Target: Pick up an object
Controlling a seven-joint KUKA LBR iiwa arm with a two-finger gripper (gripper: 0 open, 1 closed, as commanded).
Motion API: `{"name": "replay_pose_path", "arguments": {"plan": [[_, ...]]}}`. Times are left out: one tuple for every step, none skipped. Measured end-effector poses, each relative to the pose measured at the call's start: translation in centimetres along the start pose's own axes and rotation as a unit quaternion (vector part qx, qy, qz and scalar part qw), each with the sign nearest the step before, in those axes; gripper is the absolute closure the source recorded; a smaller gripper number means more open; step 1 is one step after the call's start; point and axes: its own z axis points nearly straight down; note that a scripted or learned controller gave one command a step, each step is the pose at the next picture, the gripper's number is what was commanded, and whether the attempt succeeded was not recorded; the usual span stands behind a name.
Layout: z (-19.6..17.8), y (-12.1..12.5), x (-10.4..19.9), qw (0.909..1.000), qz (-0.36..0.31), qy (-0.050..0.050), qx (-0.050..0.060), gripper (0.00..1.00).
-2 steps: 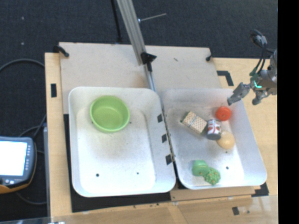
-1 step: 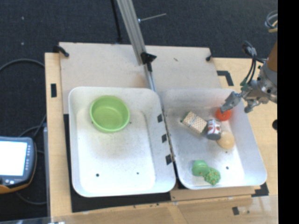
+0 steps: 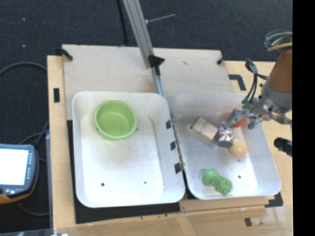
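The right bin (image 3: 256,181) holds several small objects. A tan checkered block (image 3: 204,129) lies near its middle, and a small grey, red and white object (image 3: 225,137) stands just right of it. Touching that object on its lower right is a pale yellow egg-shaped piece (image 3: 237,149). Two green pieces (image 3: 217,180) rest near the front wall. My gripper (image 3: 244,118) hangs over the right bin's right half, just above and to the right of the grey-red object, with a bit of orange-red showing beside it. Nothing is visibly held.
A green bowl (image 3: 115,120) sits at the back of the left bin (image 3: 123,181). A slanted metal post (image 3: 141,31) rises from the bench behind the bins. The arm's orange band (image 3: 282,73) is at the right edge. A screen device (image 3: 15,171) lies far left.
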Motion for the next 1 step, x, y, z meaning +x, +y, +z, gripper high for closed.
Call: {"name": "replay_pose_path", "arguments": {"plan": [[6.34, 0.03, -0.18, 1.0, 0.0, 0.0, 0.0, 0.0]]}}
